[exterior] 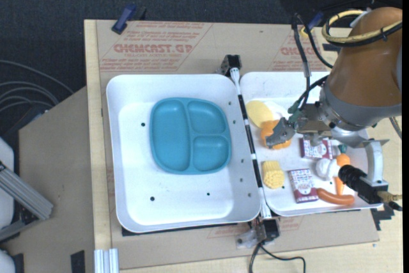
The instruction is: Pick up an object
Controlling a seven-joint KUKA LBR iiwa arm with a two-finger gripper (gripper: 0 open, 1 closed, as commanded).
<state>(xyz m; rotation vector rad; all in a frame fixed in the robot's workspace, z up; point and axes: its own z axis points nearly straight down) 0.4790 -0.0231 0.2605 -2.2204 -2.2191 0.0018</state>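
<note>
I'm reaching in from three o'clock, wrist low over the right bin (pixel 281 83), and my gripper (pixel 280 133) sits down among the toy food near the bin's left wall. Whether it's open, closed or on anything, I cannot tell; the tip is a dark shape against an orange piece (pixel 279 142) and the two blur together from this slant. So I won't call a grab yet. That orange piece, just at six o'clock of my tip and touching or nearly so, looks like my target. At eleven o'clock of it lies a pale yellow lump (pixel 259 112), and at six o'clock a corn cob (pixel 273 174), both hugging the divider. Over at four o'clock there's a clutter of packets (pixel 302 183) and a carrot (pixel 335 197), crowded together, likely why I'm working the looser left side. The left bin (pixel 128 156) holds a blue divided plate (pixel 190 135), flat at its centre, well apart from me.
</note>
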